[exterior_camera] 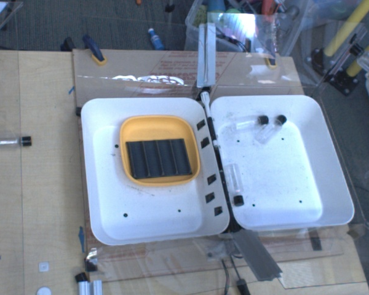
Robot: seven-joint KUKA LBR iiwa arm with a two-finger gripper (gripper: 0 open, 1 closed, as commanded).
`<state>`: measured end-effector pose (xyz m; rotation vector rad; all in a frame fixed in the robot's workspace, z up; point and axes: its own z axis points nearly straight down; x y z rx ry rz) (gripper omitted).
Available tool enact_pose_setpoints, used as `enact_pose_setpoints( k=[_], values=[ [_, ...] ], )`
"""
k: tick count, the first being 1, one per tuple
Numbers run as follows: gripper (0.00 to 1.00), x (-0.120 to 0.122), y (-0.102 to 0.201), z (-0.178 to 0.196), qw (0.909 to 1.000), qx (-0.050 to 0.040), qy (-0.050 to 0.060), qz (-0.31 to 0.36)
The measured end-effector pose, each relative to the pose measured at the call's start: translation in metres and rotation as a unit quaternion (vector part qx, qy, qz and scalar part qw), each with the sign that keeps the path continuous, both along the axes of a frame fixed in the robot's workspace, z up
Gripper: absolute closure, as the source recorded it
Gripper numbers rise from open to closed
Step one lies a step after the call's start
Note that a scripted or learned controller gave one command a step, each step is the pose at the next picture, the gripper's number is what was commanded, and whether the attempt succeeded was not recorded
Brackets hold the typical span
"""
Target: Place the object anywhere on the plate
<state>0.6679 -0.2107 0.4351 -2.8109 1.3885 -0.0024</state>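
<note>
2 clear vials with black caps [262, 126] lie at the far side of the right bin [307, 208]; a third clear vial [232, 180] lies by its left wall. A plastic crate of toys [258, 8] stands beyond the bench [31, 183].

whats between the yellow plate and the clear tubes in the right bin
In the camera view, the raised rims where the two bins meet lie between the yellow plate and the clear tubes, with small black tabs along that divide.
</note>
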Motion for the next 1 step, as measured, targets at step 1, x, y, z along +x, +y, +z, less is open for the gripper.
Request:
enact_pose_setpoints(
  k=[1],
  values=[
    [1.00, 0.0003, -0.0011, 0.0001, 0.9861, -0.0017, -0.001, 0.166]
  ],
)
